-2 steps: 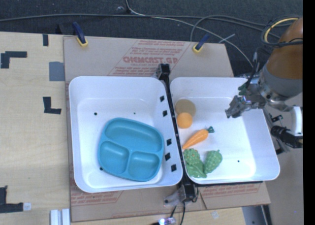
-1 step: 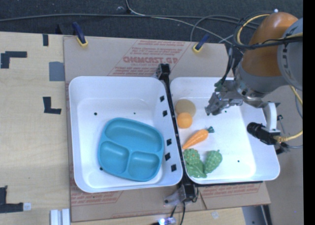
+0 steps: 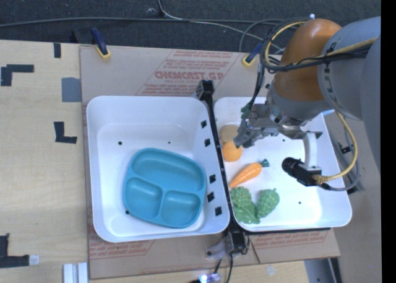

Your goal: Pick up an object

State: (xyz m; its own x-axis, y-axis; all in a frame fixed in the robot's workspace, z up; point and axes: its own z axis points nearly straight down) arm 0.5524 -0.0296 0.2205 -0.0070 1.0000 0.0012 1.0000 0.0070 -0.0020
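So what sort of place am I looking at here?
Most likely a robotics lab test bench: two white bins sit on a cardboard sheet held by clamps, with toy food like a carrot and loose cables around.

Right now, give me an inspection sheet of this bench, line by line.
Surface: cardboard sheet under two white bins.
Job's things: right bin holds a toy carrot, two green toy vegetables and an orange round toy.
Clutter: blue divided plate in the left bin.
End effector: above the orange round toy; grip unclear.
Cables: black cables behind the bench.
Surroundings: blue clamps on the cardboard's far edge.
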